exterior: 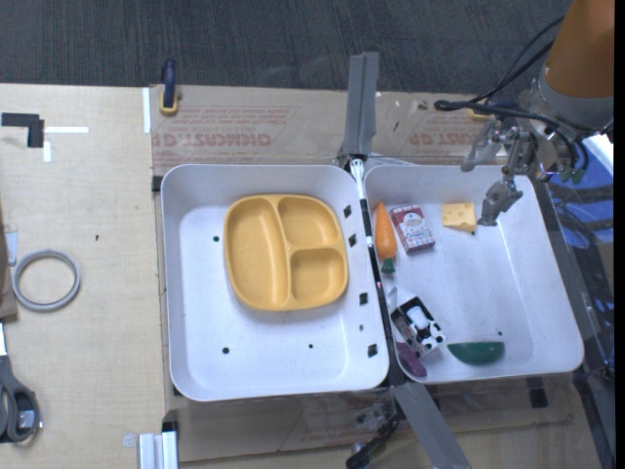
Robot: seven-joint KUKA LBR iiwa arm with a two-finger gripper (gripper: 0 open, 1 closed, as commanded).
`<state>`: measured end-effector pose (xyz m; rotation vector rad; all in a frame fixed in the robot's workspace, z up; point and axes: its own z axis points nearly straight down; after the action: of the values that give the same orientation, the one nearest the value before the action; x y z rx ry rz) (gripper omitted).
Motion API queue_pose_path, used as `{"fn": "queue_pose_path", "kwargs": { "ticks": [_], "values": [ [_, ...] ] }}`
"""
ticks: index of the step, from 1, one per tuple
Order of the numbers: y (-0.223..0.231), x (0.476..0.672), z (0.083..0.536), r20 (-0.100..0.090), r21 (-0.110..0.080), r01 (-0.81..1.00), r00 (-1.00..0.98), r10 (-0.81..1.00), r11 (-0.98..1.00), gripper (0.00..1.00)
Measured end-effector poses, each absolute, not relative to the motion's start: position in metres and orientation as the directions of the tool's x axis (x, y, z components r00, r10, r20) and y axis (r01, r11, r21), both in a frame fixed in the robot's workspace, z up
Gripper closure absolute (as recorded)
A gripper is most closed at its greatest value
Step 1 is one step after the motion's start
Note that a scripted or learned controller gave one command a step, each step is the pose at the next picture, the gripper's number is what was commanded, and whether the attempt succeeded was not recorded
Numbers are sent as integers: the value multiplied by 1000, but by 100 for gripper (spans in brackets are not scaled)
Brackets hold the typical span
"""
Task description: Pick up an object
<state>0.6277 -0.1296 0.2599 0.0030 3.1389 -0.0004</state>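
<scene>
The right bin (547, 291) holds several small objects. A yellow cheese wedge (459, 216) lies near its back, with a red-and-white box (413, 229) and an orange carrot (387, 234) to its left. A black-and-white toy (418, 325), a purple piece (412, 362) and a dark green object (477, 352) lie near the front. My gripper (485, 186) hangs open over the bin's back right part, just right of and above the cheese wedge, with nothing between its fingers.
A yellow divided plate (286, 252) sits in the left bin (195, 340). A grey divider (363, 106) rises between the bins at the back. A tape ring (44, 279) and scissors (18, 408) lie on the bench at the left.
</scene>
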Motion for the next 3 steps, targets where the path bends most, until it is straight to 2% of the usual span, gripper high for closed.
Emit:
{"fn": "queue_pose_path", "kwargs": {
  "ticks": [1, 2, 3],
  "values": [
    [-106, 640, 171, -2, 0, 187, -982, 187, 982, 0],
    [-125, 657, 100, -19, -3, 60, -998, 60, 998, 0],
    [-125, 657, 100, -19, -3, 59, -998, 59, 998, 0]
  ]
}}
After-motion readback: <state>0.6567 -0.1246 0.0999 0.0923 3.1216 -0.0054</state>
